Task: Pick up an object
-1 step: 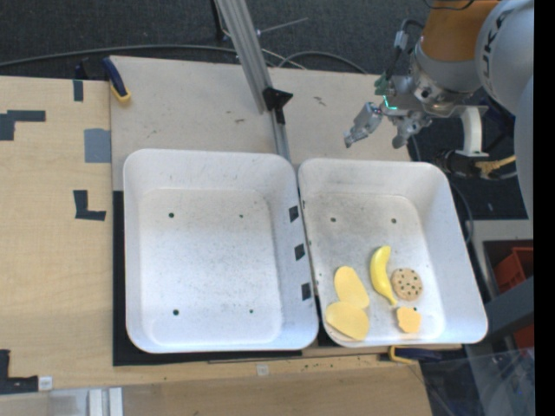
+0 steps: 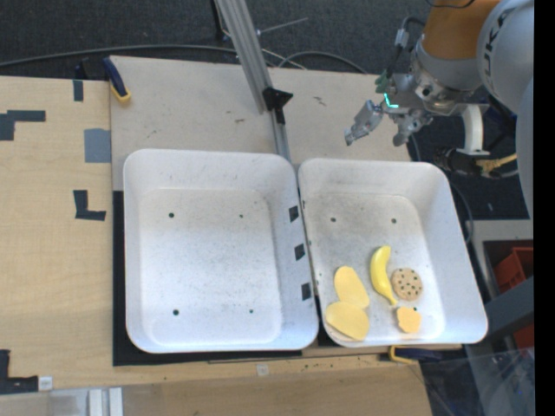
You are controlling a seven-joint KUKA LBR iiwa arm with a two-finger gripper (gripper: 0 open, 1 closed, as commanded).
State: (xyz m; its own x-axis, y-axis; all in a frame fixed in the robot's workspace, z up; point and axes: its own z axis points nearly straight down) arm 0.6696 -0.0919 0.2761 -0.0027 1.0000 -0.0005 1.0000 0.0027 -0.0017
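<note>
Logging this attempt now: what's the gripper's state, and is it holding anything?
Gripper: above the far edge of the right bin, nothing seen in it; open or shut cannot be told.

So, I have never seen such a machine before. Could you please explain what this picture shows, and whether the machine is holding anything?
The picture comes from one fixed camera above a bench, looking down at a slant. The grey machine with an orange band at the upper right is a robot arm. At its end is a gripper, the part that grasps; it hangs above the bench behind the bins, with nothing visible in it. Two shallow white bins sit side by side. In the right bin lie small toy foods: a banana, a round cookie, two pale yellow pieces and a small orange piece. The left bin is beside it.
</note>
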